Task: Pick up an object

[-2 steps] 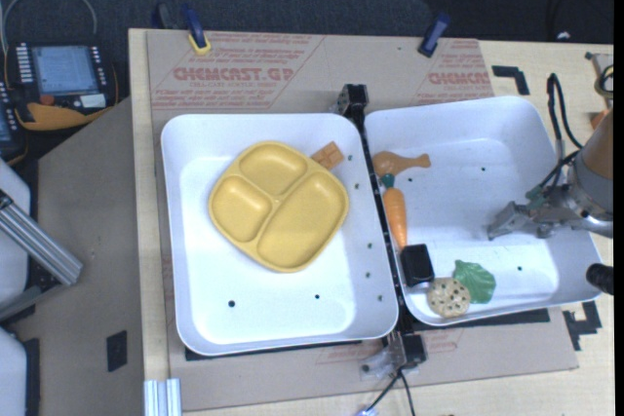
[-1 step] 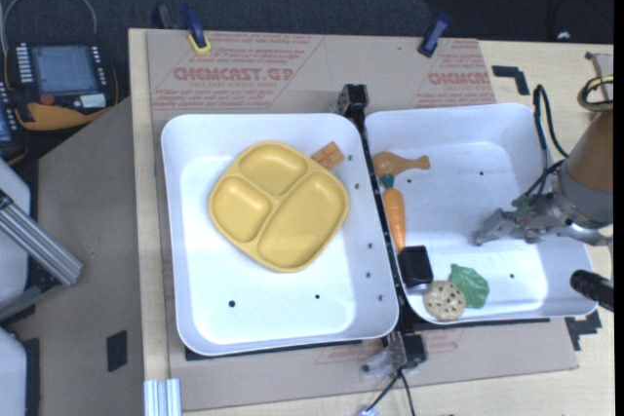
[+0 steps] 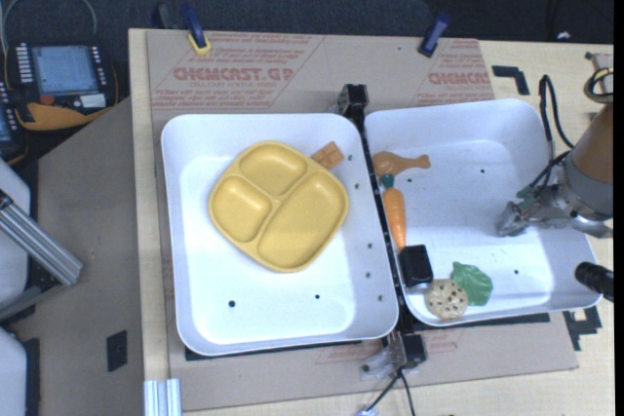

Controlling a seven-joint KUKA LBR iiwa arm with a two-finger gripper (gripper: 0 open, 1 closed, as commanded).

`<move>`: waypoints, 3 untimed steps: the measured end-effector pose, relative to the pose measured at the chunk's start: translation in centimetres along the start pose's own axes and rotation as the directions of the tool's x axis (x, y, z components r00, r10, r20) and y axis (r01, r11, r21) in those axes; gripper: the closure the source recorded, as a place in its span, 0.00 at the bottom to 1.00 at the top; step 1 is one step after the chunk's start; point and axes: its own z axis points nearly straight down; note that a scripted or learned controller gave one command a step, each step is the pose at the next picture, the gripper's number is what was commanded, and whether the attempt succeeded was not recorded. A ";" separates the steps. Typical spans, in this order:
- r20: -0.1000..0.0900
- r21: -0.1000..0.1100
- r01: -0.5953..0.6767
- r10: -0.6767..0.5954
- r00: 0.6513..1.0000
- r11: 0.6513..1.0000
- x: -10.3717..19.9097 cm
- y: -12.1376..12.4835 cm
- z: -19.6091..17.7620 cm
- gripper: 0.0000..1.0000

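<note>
gripper [image 3: 514, 219] low over right bin, can't tell jaw state; nearest targets lie toward its left: green leaf [image 3: 474, 281] and cookie [image 3: 447, 299], carrot [image 3: 395, 217] farther, long axis front-to-back

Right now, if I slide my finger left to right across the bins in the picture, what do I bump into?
Yellow divided plate → carrot → green leaf toy → gripper.

Bright, even overhead light, soft shadows, slightly soft focus.
</note>
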 end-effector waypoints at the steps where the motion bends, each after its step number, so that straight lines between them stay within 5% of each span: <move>1: 0.007 0.010 -0.003 0.002 1.000 1.000 -0.2 -0.1 -6.2 1.00; 2: 0.008 0.009 -0.002 0.002 1.000 1.000 -0.2 0.0 -11.4 1.00; 3: 0.005 0.010 0.001 -0.001 1.000 1.000 5.1 0.9 -12.5 1.00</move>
